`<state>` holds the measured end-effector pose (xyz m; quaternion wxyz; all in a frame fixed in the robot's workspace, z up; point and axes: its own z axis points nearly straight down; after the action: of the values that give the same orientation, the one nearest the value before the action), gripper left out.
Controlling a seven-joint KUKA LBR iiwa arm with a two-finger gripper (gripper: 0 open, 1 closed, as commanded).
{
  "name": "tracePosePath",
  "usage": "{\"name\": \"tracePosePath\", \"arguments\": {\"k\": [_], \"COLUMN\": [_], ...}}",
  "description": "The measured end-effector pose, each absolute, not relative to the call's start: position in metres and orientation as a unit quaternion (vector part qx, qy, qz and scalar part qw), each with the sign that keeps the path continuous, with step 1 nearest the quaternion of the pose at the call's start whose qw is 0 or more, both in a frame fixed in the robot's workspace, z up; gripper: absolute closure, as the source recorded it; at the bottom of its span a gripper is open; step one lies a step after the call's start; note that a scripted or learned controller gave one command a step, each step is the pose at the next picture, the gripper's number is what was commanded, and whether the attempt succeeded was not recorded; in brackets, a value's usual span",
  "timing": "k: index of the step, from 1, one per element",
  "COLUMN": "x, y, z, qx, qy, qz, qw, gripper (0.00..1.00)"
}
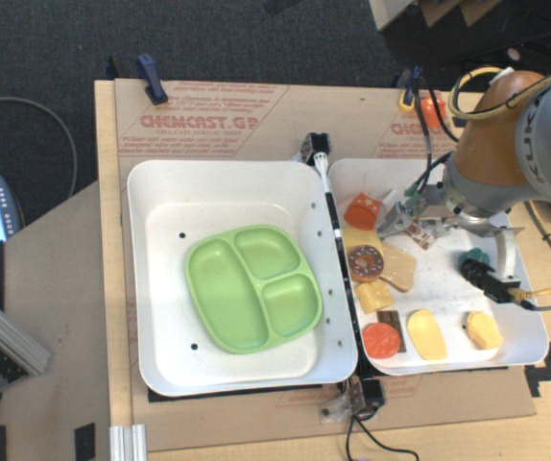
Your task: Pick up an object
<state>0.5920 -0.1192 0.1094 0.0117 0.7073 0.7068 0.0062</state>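
My gripper (pixel 402 223) hangs low over the upper middle of the right bin (pixel 525 349), reaching in from the right under the grey and orange wrist. Just left of it lies an orange-red block (pixel 362 210). Below it sit a chocolate-glazed donut (pixel 364 260) and a beige bread slice (pixel 398 270). Nothing shows between the gripper and these pieces that would tell of a hold.
The right bin also holds a yellow cheese wedge (pixel 371 297), a brown piece (pixel 387 320), a red tomato slice (pixel 382 340), two yellow pieces (pixel 425 335) (pixel 484 330) and a teal item (pixel 474 257). A green divided plate (pixel 252 287) lies in the left bin (pixel 151 257).
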Motion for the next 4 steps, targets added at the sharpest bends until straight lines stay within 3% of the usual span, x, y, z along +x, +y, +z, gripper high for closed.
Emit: {"name": "tracePosePath", "arguments": {"k": [1, 2, 3, 4], "x": [0.516, 0.518, 0.48, 0.478], "y": [0.003, -0.004, -0.031, 0.041], "z": [0.189, 0.195, 0.317, 0.258], "qx": [0.703, 0.707, 0.708, 0.705], "qy": [0.711, 0.707, 0.706, 0.709], "qz": [0.002, 0.0003, 0.0042, -0.0016], "qw": [-0.002, 0.0, 0.005, -0.003], "gripper": [0.0, 1.0, 1.0, 1.0]}}
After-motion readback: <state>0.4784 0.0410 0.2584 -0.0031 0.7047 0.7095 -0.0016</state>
